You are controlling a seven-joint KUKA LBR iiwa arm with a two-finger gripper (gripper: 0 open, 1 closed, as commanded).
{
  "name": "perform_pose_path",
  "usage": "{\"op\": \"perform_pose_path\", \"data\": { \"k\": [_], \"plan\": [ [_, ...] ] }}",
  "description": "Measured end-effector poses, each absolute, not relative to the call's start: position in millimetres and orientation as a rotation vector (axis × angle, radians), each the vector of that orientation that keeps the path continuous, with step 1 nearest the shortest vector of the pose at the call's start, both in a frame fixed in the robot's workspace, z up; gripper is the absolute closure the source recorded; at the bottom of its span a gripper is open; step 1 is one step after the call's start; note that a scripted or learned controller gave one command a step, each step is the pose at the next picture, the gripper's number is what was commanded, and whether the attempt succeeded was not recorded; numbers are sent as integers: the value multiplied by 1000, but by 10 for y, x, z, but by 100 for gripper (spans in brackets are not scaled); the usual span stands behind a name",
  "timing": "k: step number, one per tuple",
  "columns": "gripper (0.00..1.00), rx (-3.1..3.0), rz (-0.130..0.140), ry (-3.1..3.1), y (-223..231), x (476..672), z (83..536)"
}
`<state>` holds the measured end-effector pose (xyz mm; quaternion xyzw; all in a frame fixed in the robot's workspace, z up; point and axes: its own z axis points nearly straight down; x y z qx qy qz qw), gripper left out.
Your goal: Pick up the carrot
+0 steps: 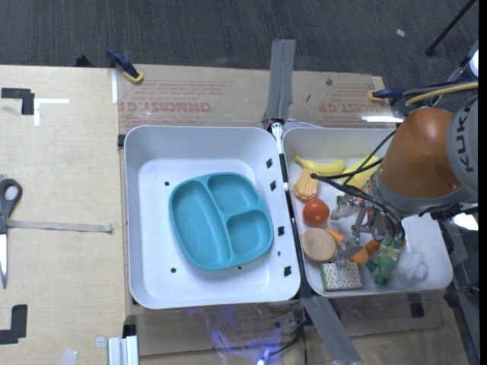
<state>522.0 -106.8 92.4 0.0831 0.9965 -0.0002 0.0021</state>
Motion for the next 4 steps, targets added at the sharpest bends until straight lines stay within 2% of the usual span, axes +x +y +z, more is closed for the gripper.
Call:
{"op": "perform_pose_path", "data": {
  "k": [1, 2, 3, 4],
  "plan": [
    [100, 255, -3, 3122, -1063, 5245, 1025],
    [100, 416, 0, 3110, -317, 4998, 1920],
    [0, 416, 0, 3110, -319, 4998, 1920],
    [0, 347, 0, 3119, -938, 4902, 1321]
  ]
}}
